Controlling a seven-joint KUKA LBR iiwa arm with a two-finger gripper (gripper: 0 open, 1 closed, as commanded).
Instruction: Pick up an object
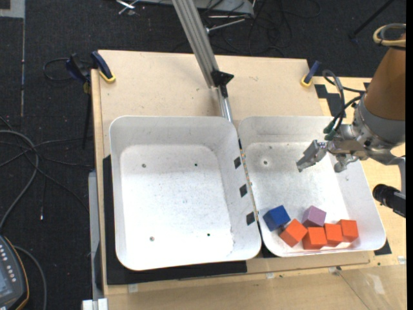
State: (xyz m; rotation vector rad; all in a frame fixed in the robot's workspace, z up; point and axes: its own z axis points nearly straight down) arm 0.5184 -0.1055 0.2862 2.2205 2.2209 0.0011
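Blocks are counted at the near edge of the right bin (361,192): one blue block (276,216), one purple block (315,216), and what are read as four orange blocks, namely one tilted piece (293,232) beside the blue, then three in a row (315,237), (333,233), (348,228). Six in all, though the seams between the orange ones are hard to make out. All six are packed touching or nearly so, below and nearer than the fingers.

The gripper (324,157) is seen above the bin floor, farther back than the cluster and well apart from it. The two fingers are spread apart, and nothing is held between them.

Risks, as judged: because the blocks are crowded, a finger may be landed on top of a neighbour rather than slid beside the target, so the blocks may only be shoved. With the cluster pressed against the near wall, room for a finger on that side may be lacking. A tilted block may be squeezed out on closing.

Farther left, one more bin (122,134) is noted. Two bins are counted.
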